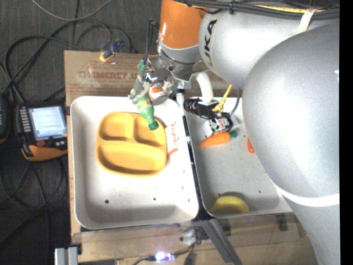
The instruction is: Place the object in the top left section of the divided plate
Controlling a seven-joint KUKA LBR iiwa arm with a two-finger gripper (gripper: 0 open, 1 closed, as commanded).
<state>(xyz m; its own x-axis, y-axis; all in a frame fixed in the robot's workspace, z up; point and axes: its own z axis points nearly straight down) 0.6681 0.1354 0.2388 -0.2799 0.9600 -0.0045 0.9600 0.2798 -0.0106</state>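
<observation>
The green bottle hangs at a slant over the upper-right part of the yellow divided plate. Its dark cap end points down and toward the view's right, approx. at the plate's top-right rim. Its upper end sits between the fingers of the tool, which is clenched on it from directly above, w/ the arm reaching in from the right. The bottle's long axis runs upper-left to lower-right in the view.

The top left section lies to the view's left of the bottle, near but not under it, across the plate's ridge. The coming move is prob. a short shift left, then lower & release. Risk: a slanted bottle may roll over the ridge.

The plate lies in the left bin on the desk. The right bin holds a carrot and a yellow item, both well apart from the plate.
</observation>
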